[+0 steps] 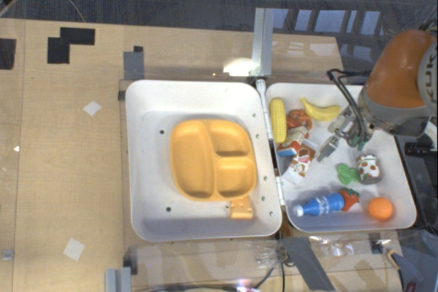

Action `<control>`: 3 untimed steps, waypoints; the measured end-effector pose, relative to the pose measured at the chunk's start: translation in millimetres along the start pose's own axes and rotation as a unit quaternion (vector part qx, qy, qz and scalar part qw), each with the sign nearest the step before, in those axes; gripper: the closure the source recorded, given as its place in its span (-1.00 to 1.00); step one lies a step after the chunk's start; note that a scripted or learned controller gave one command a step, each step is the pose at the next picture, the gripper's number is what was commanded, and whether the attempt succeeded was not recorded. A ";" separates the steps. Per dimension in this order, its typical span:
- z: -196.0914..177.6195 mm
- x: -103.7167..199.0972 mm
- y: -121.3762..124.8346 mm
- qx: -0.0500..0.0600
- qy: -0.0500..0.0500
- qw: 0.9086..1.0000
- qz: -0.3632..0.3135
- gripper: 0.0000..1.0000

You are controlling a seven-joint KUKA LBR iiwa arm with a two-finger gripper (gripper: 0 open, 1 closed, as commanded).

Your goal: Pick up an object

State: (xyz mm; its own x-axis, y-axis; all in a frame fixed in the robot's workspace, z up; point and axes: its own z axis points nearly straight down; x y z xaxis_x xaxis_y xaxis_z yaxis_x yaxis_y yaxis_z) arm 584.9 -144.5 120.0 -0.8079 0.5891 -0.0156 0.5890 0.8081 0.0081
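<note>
Nearest the camera, along the front wall of the right bin (410, 219), lie a blue bottle (321, 204), a small red item touching its cap end, and an orange (380, 209). Behind them sit a green-and-white toy (363, 171), a cluster of red-and-white packets (298, 147), a corn cob (278, 120) against the divider, and a banana (320, 110) towards the rear wall. The left bin (147, 147) bears a yellow divided tray (212, 159).

The gripper (342, 137) hangs over the middle of the right bin, between the banana and the green-and-white toy, its fingers slightly spread and pinching nothing.

Assessment: the approach step is in hand; no object is secured. The next move calls for a descent onto a single item with the fingers straddling it. The packets are crowded together and risk a glancing contact; the banana stands more apart.
</note>
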 end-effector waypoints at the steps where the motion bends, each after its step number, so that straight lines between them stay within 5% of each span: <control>1: 18.1 -12.7 42.5 0.003 -0.001 0.998 0.058 -1.00; 2: 31.6 -45.8 54.8 0.018 0.024 0.993 0.111 -1.00; 3: 17.1 -53.8 56.0 0.011 0.008 0.994 0.110 1.00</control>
State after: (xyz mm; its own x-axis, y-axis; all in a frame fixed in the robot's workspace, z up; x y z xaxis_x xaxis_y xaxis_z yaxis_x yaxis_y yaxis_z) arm 661.7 -131.0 104.2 -0.6593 0.7519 -0.0005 0.7519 0.6592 -0.0113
